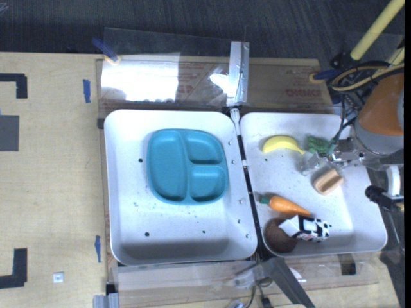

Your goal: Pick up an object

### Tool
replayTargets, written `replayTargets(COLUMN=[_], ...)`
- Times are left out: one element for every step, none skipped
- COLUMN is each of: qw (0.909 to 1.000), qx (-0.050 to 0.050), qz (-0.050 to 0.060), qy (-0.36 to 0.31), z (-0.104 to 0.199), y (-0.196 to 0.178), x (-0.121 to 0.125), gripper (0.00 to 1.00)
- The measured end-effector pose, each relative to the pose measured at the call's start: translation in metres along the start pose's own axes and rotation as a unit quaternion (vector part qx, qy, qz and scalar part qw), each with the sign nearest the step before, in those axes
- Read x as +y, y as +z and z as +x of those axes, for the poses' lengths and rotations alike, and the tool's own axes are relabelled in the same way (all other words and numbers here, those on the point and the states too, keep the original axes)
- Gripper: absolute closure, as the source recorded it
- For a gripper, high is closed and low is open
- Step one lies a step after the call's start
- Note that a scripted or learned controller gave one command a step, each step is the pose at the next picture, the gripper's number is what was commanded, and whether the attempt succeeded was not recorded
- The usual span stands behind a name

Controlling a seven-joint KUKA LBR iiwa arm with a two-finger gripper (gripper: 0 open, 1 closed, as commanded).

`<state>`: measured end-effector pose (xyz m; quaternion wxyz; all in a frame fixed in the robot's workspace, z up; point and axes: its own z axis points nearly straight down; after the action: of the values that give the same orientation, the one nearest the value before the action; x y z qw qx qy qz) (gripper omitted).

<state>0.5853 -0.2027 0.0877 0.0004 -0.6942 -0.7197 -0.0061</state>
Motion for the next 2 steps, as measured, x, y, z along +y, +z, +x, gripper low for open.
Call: replayTargets(qw=[1.0000,1.0000], qx=[-0.005,-0.002], qz=[-0.001,0.001], qy=[-0.001,-0.001], z=[-0.0033,-0.0007], y=[-0.0088,-0.0078], x=[0.0007,0.0008], gripper=[1.00,0.00])
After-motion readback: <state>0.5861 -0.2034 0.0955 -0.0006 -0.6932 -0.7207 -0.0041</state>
